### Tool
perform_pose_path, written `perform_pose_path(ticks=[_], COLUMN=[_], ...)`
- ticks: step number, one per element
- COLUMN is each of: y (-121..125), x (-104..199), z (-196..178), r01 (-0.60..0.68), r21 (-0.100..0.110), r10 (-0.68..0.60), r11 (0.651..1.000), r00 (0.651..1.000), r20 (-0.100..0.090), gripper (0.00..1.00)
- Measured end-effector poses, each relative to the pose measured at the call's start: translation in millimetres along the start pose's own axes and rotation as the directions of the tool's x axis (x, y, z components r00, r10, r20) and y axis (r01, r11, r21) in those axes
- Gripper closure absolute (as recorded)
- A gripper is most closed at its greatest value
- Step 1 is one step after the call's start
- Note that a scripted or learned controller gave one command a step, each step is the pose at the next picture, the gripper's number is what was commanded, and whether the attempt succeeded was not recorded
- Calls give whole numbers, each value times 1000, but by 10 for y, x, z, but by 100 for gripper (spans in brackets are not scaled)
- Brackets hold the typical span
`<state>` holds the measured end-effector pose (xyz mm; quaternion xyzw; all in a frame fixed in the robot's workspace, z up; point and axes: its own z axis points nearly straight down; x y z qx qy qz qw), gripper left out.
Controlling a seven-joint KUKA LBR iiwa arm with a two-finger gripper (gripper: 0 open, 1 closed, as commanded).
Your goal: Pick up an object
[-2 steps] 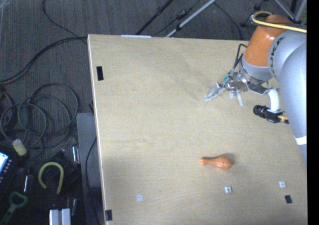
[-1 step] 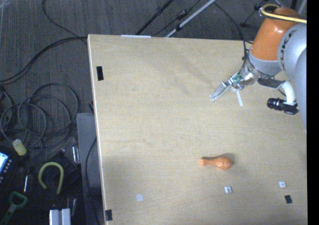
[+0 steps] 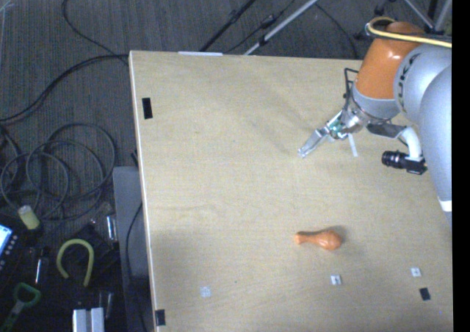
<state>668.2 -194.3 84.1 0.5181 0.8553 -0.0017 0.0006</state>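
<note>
I see the small orange pear-shaped object (image 3: pixel 320 239) lying ungrasped on the tan wooden worktop (image 3: pixel 220 176); tool (image 3: pixel 328 139), fingers spread and holding nothing, sits well apart. Pick entirely outstanding.

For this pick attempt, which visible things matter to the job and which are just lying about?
Job:
- orange pear-shaped object lying on the bench
- end effector, apart from it

Lying about:
- cables on the floor
- green hooked tool
- black marker

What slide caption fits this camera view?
Gripper hovers open above the bench, apart from the orange object lying nearer the camera.
</note>
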Motion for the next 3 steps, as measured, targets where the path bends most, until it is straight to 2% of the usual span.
perform_pose_path(ticks=[1,2,3], y=[205,218,-285], x=[385,396,705], z=[-3,-96,-1322], r01=[82,82,-39], r21=[-1,-5,-4], r10=[-82,-82,39], r11=[997,997,999], r00=[997,997,999], r20=[0,-2,-2], gripper=[0,100,100])
